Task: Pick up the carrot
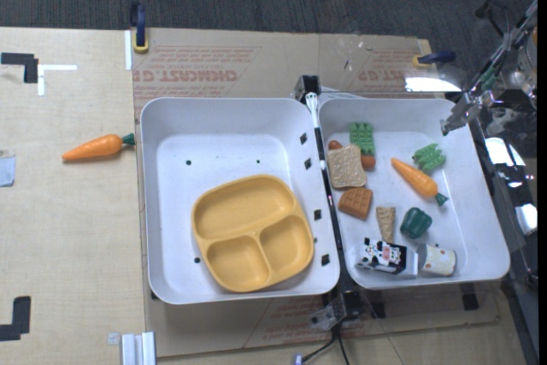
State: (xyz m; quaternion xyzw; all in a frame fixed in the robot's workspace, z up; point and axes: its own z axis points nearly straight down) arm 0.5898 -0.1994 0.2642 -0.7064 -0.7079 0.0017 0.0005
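Carrot (pixel 415 178) lies diagonally in the right bin (pixel 479 184) beside green pepper (pixel 415 222); a grasp across its middle seems best. Gripper state: cannot tell.

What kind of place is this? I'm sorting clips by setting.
Probably a robot lab bench, not a kitchen: two white bins sit on clamped cardboard, toy food such as a carrot fills the right one, and tape markers dot the bench.
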